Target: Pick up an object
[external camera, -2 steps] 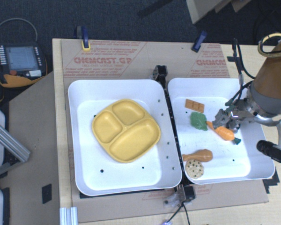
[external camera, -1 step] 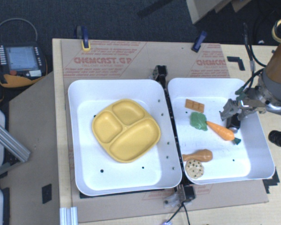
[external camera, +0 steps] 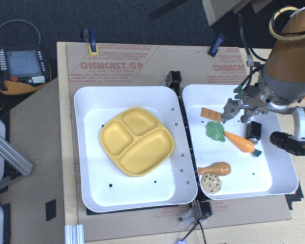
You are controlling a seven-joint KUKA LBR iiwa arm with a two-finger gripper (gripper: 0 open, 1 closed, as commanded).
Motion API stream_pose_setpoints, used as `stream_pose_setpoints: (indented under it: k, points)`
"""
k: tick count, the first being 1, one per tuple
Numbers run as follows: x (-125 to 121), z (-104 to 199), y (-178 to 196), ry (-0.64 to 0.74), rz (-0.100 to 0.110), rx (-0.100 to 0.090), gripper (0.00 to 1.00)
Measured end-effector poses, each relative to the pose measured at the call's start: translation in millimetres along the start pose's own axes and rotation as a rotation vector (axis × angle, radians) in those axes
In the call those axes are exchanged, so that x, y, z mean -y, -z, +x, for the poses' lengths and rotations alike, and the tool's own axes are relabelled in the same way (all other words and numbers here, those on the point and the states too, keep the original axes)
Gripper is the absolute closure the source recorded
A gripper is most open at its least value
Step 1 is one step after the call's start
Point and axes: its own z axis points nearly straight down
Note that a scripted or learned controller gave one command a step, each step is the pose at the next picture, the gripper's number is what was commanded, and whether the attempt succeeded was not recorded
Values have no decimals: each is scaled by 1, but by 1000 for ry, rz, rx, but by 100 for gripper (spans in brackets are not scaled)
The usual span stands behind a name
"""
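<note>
Reaching in from three o'clock, the grey arm (external camera: 290, 60) with its orange band hangs over the upper part of the right bin (external camera: 279, 184), and its gripper (external camera: 236, 113) sits low above the bin floor. Two dark fingers (external camera: 229, 112) show, one toward nine o'clock and the other toward three o'clock, and they stand spread with open space between them; nothing lies in that gap.

Candidate objects all lie in the right bin. A tan cracker-like wafer (external camera: 211, 114) rests just at nine o'clock of the gripper, close to the nearer finger. Just at six o'clock of the wafer sits a green leafy toy piece (external camera: 215, 131), and touching its three o'clock side an orange carrot (external camera: 240, 142) slants down toward four o'clock, ending in a small green tip. A small black block (external camera: 253, 130) stands just beside the carrot at its twelve o'clock side. Farther toward six o'clock lie a brown drumstick-shaped piece (external camera: 215, 169) and, just below it, a round speckled cookie (external camera: 211, 183), the two nearly touching.

The left bin (external camera: 91, 136) holds a yellow divided plate (external camera: 137, 141) with three compartments, lying flat near the bin's middle. Both bins rest side by side on a brown cardboard sheet (external camera: 142, 60) covering the bench.
</note>
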Motion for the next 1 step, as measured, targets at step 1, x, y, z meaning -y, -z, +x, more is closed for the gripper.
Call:
stream_pose_setpoints:
  k: [1]
  points:
    - [-21,47,-19,-1,2,0,100]
